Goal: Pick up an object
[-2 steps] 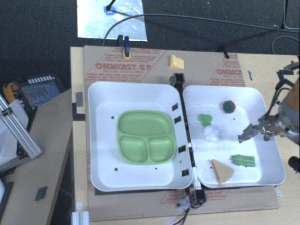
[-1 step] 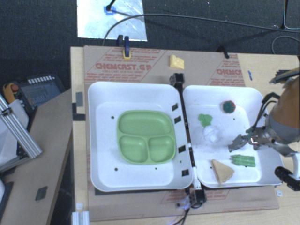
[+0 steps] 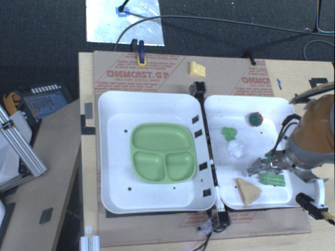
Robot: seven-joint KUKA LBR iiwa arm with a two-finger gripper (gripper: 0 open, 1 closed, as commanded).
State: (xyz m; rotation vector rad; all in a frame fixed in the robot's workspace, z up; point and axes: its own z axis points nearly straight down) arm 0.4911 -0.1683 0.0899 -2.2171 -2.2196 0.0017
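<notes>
Low in the right-hand white bin [image 3: 220, 106], the pincer [image 3: 261, 166] sits at the end of the grey, orange-banded arm [image 3: 314, 135], its dark metal tip pointing left. How far it is open I cannot tell, and nothing shows gripped in it. Just near of the tip, touching or almost touching it, lies a small green knobbly plastic toy [image 3: 272, 180], the likeliest thing to be picked. Nearer and left of that rests a tan wedge-shaped piece [image 3: 248, 191], against the bin's near wall.

The risk, as I judge it, is crowding: a closing pincer could nudge the green toy sideways into the wedge, or catch both and drop one. A small white lump [image 3: 236, 150] lies just left of the tip and could be knocked too. Farther off sit a green leafy piece [image 3: 229, 134] and a dark teal ball [image 3: 255, 119]. The left bin [image 3: 112, 140] holds a pale green divided plate [image 3: 161, 152], well apart.
</notes>
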